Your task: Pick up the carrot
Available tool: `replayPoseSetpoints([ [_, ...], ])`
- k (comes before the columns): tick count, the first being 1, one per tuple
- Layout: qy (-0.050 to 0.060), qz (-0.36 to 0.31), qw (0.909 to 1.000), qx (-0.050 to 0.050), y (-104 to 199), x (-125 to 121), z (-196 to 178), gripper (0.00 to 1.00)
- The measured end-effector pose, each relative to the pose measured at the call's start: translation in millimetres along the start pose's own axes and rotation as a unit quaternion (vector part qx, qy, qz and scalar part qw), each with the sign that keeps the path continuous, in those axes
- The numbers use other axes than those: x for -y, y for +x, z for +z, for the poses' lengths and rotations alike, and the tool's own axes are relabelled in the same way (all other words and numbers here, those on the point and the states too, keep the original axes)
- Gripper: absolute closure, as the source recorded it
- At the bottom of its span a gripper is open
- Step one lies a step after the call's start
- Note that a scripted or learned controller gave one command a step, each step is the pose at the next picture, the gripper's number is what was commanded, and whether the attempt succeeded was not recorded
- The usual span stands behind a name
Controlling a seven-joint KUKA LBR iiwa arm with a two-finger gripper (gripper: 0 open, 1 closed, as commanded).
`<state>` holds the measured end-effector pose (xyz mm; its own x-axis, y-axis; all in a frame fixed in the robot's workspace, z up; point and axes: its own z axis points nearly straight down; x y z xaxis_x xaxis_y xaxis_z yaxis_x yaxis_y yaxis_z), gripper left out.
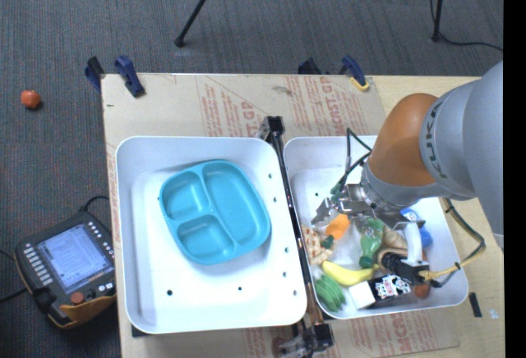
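The carrot (337, 227) is a small orange piece in the left half of the right bin (306, 153), among other toy foods. My gripper (345, 207) hangs directly over it, its metal tip just above and touching or nearly touching the carrot's upper edge. The grey arm with its orange band (404, 153) hides the middle and upper right of this bin. The carrot rests low in the bin, with its lower end beside a beige item.
Around the carrot lie a yellow banana (345, 273), a green vegetable (329, 291), a green pepper (371, 238), a black-and-white box (383, 287) and a blue-white item (416, 238). The left bin (131, 184) holds a blue divided plate (215, 211).
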<state>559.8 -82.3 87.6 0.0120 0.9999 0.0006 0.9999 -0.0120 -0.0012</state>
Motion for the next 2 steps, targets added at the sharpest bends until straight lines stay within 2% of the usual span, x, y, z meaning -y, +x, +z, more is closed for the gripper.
replayPoseSetpoints([
  [1,0.001,0.003,1.0,-0.001,0,0,-9,1.0],
  [2,-0.001,0.024,0.9997,0.0,27,3,-119,1.0],
])
